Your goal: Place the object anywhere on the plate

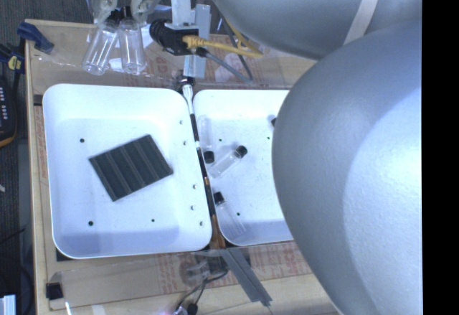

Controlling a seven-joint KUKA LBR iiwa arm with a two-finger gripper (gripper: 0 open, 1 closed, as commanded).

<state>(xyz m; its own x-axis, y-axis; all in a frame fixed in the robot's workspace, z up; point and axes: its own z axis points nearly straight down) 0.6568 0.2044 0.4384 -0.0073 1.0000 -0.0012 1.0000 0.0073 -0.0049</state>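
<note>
No legible writing is found on any item. In the left bin (64,163), a dark ribbed plate (130,166) is laid flat at a slant, near the middle. In the right bin (247,224), three clear vials with black caps are seen near the left wall: one (204,141) close to the wall, one (231,158) tilted beside it, one (226,213) lower down. None is touching the plate. The right side is covered by the grey arm (358,163). The finger state cannot be told.
</note>
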